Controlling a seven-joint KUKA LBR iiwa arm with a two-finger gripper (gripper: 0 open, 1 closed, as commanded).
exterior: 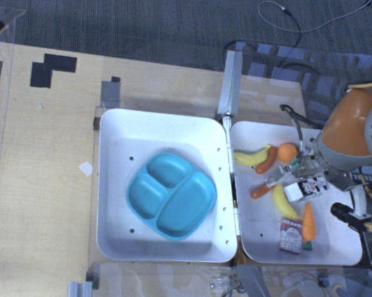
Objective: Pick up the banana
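Gripper (291, 177) stood low inside right bin (332, 252); finger state could not be told. Banana (284, 202) lay just below it, hemmed by sausage (260, 191) and carrot (308, 225). Pale wooden bench (42, 184) surrounded.

bananas (250, 157) 2 | sausages (266, 159) 2 | orange (287, 152) 1 | carrot (308, 224) 1 | carton (290, 237) 1 | plate (171, 195) 1

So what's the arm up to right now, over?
End effector low in right bin, fingers unreadable. Two bananas: one beside it, one by the divider. Sausages, orange, carrot crowd close.
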